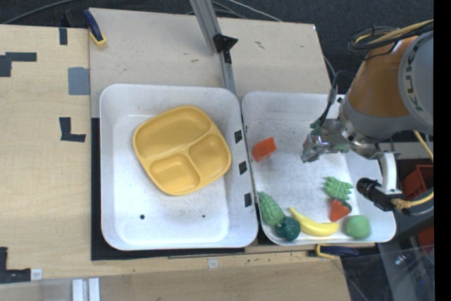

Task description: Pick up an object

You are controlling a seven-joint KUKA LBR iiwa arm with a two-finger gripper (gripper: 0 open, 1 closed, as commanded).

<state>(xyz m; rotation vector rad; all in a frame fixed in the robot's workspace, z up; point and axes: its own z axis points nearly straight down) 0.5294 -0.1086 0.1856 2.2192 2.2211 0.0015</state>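
Along the right bin's (282, 116) near edge, the banana (313, 224) lies roughly lengthwise; the tool's (315, 148) grip cannot be told.

The tool (315, 149) hangs over the right bin (296, 109), well apart from an orange block (264, 148) at its nine o'clock. Along the bin's six o'clock rim lie a banana (313, 225) and green toys. The left bin (116, 222) holds a yellow divided plate (182, 149).
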